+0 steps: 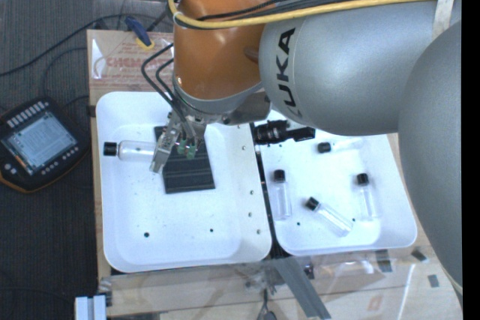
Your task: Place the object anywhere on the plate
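Grey gripper [174, 148] over left bin [127, 236], fingers slightly apart, nothing between; clear vial [131, 151] just left, dark plate [187, 174] below.

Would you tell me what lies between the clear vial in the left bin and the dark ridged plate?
In the camera view, the tool hangs between the clear vial and dark ridged plate.

Two white bins [225, 236]; a dark ribbed plate [187, 174] in the nine o'clock bin; clear vials [281, 195] with black caps at three o'clock; orange-banded grey arm [345, 64].

Dark carpet floor [45, 11], wooden bench [124, 56]
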Action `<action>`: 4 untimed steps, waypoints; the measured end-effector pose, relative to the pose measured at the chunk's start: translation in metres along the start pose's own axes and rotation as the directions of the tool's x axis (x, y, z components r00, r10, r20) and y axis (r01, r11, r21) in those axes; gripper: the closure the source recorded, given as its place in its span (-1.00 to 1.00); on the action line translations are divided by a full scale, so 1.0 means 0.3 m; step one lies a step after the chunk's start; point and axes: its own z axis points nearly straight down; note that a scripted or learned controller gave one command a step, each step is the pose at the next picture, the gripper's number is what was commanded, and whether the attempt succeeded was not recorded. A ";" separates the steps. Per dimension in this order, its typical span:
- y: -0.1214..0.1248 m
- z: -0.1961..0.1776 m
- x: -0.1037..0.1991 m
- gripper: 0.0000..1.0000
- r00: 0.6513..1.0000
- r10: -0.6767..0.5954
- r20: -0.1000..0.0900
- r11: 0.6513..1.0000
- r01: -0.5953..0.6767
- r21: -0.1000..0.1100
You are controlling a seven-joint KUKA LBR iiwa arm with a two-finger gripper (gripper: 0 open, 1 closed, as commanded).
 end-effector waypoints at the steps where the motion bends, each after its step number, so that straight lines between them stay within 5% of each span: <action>1: 0.075 -0.417 -0.056 1.00 0.994 0.111 0.003 0.994 -0.111 -0.001; 2: -0.017 -0.431 0.189 1.00 0.999 0.038 0.002 0.999 -0.038 0.001; 3: 0.033 -0.564 0.050 1.00 0.953 -0.304 0.004 0.953 0.303 0.001; 4: -0.020 -0.072 0.189 1.00 0.944 -0.331 -0.001 0.944 0.331 0.002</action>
